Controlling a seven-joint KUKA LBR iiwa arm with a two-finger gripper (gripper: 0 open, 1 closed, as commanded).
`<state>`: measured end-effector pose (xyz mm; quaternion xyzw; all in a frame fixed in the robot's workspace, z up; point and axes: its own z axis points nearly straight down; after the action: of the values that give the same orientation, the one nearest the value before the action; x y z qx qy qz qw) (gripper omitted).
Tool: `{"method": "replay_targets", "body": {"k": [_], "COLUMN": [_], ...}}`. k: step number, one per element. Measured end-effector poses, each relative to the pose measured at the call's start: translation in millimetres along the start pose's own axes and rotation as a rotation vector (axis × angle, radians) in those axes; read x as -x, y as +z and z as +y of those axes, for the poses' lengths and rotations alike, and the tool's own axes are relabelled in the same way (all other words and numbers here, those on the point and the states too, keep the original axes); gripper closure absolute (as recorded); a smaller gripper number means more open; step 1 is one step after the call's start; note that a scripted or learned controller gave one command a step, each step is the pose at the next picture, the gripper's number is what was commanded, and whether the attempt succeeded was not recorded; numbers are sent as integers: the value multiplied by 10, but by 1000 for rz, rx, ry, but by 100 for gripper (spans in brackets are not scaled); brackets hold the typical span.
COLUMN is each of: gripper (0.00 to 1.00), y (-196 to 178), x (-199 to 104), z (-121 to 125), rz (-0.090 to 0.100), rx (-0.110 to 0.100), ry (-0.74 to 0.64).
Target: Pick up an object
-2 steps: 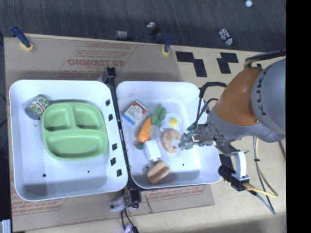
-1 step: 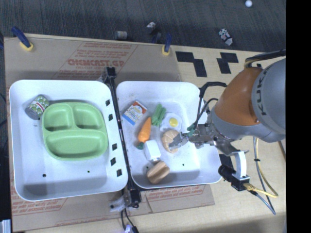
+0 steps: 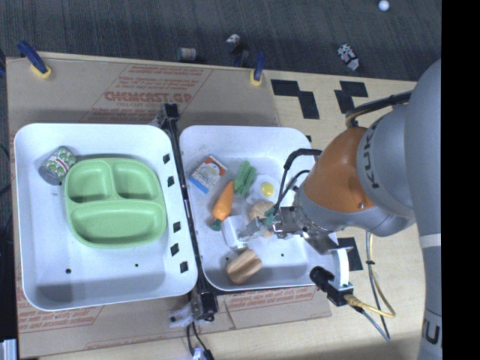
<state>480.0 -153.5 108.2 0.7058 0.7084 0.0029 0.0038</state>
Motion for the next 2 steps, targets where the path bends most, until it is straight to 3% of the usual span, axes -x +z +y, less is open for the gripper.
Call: {"method": "replay_targets", "body": {"k": [1, 2], "gripper": [100, 0], "y": [-108, -107], "x": [-1, -1], "z": [13, 13], "rz": [0, -1], "rx": [1, 1], "ry": [-5, -7]}}
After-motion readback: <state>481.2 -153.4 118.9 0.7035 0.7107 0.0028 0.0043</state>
